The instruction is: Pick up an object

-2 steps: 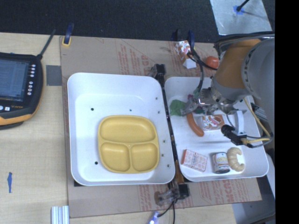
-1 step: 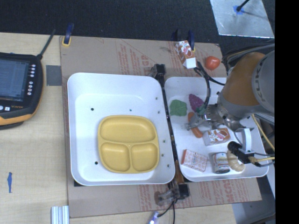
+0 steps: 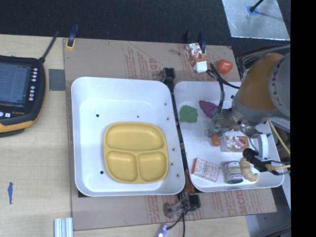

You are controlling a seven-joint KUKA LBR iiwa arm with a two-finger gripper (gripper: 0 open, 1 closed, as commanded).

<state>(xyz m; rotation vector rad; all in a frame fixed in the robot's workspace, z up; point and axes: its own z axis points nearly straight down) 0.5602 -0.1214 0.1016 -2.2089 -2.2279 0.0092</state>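
Arm comes in from the right, pincer (image 3: 217, 127) low in the right bin (image 3: 197, 179), near its middle. Can't tell how the pincer is set; it's dark and blurred. Just below it, touching or nearly, a small orange piece (image 3: 215, 140), maybe a carrot. Purple item (image 3: 208, 107) just beside the pincer toward the bin's far edge; green lump (image 3: 188, 113) by the bin's left wall. Snack packet (image 3: 234, 142) to the pincer's right. Along the near edge: flat carton (image 3: 205, 169), tin can (image 3: 233, 172), pale banana-like piece (image 3: 248, 171) touching the can. Left bin (image 3: 89, 102) holds a yellow three-compartment tray (image 3: 135, 151), toward its near edge. On the desk (image 3: 29, 181): tablet controller (image 3: 19, 94) at the left edge.
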